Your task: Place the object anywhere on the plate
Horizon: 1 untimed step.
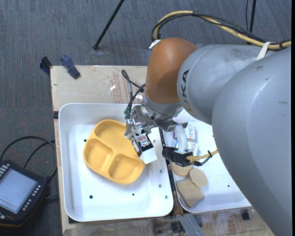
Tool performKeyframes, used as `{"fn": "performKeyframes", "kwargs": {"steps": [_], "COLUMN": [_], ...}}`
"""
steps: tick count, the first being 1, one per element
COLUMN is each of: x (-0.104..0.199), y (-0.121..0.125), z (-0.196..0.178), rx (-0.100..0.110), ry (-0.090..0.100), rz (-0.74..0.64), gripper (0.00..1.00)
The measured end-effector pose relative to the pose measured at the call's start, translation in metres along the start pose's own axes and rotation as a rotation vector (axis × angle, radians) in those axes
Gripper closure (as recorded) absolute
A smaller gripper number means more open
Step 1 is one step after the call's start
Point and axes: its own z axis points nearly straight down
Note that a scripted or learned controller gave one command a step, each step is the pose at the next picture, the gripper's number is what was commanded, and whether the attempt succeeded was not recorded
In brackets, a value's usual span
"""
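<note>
Presently we find the gripper point(141, 140) low over the right edge of the yellow divided plate point(111, 153), which lies in the left bin point(73, 181); we cannot tell how its closing parts are set, nor whether it has hold of anything. In the right bin point(226, 191) we note three tan, cookie-like pieces point(189, 191) near the front wall and a small printed packet point(190, 132) behind them, all apart from the plate. A teach pendant point(12, 193) rests on the floor, left of the bench.

A yellow plate point(111, 154) sits in a white bin point(76, 195) (beige pieces point(189, 191) lie alongside).
</note>
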Motion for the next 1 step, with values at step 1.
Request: {"fn": "performKeyframes", "kwargs": {"steps": [1], "x": [0.0000], "y": [0.0001], "z": [-0.0002], "rx": [0.000], "ry": [0.000], "rz": [0.000], "gripper": [0.00]}}
